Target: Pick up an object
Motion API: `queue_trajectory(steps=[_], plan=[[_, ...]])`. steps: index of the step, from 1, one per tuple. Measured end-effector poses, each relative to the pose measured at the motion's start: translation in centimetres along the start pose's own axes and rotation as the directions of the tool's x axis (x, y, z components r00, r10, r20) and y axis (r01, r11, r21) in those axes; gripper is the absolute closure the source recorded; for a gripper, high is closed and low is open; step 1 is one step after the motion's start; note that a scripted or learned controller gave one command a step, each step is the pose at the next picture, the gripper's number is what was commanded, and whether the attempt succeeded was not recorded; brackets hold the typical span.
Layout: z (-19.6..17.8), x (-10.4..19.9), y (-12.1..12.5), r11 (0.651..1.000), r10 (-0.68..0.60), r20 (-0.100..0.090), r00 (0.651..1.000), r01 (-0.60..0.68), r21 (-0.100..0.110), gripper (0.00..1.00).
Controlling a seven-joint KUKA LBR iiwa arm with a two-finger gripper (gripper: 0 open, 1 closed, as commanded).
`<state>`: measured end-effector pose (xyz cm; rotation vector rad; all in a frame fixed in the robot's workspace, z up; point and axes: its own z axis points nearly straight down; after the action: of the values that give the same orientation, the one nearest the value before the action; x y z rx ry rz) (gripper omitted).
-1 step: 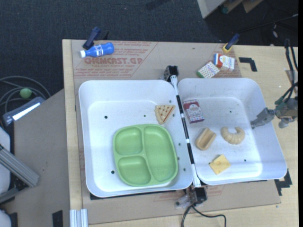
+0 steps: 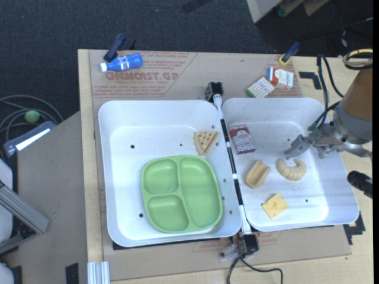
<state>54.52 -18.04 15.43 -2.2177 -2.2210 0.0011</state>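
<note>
Over the right bin [image 2: 331, 114] the gripper [image 2: 294, 149] hung low, reaching in from the right, its fingers slightly spread and nothing between them. Just below its tips lay the croissant [image 2: 292, 169], curled, near the bin's middle; whether a fingertip touched it could not be told. Left of the croissant sat a bread roll [image 2: 257, 173], a cheese wedge [image 2: 275, 205] lay nearer the front, and a small red carton [image 2: 241, 139] rested by the inner wall. The left bin [image 2: 118, 123] bore a green divided tray [image 2: 180, 193] and a waffle piece [image 2: 205, 141]. Judged from this, the step in hand was the approach, the grasp not yet made. The next move would call for setting the fingers astride the croissant's curve, dropping a little further, and closing before any lift; a glancing contact might merely push it aside.
</note>
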Motion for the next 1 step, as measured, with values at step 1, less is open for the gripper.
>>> queue_trajectory(steps=[1], plan=[[4.35,5.97,3.55,1.0,0.0,0.0,1.0,0.0,-0.001,0.0]])
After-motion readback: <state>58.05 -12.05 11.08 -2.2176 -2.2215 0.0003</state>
